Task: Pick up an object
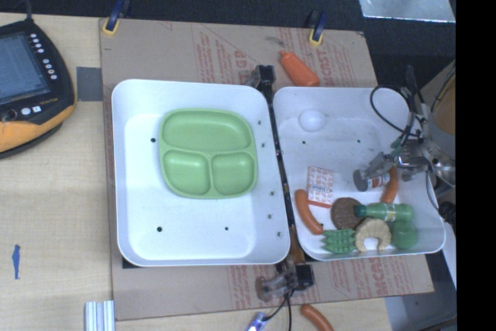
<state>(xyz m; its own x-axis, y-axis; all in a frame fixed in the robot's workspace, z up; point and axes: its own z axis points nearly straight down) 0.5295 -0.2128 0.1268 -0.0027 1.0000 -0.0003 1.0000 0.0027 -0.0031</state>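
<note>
My gripper (374, 173) hangs low over the right side of the right bin (341, 108), reaching in from the right edge. Right under it lies a small grey and red item (370, 182), and beside that an orange sausage (391, 187). In front of these lie a green bottle (384, 211), a brown patty (346, 211), a bread ring (373, 235), a green toothed piece (337, 241), another sausage (308, 212) and a red-printed packet (320, 184). A white ball (311, 119) rests near the bin's back.
The left bin (139, 229) holds a green divided plate (208, 153). A carrot (298, 69) lies on the cardboard behind the bins and a sausage (318, 315) in front. A teach pendant (27, 85) sits at far left. Black cable (387, 101) loops over the right bin.
</note>
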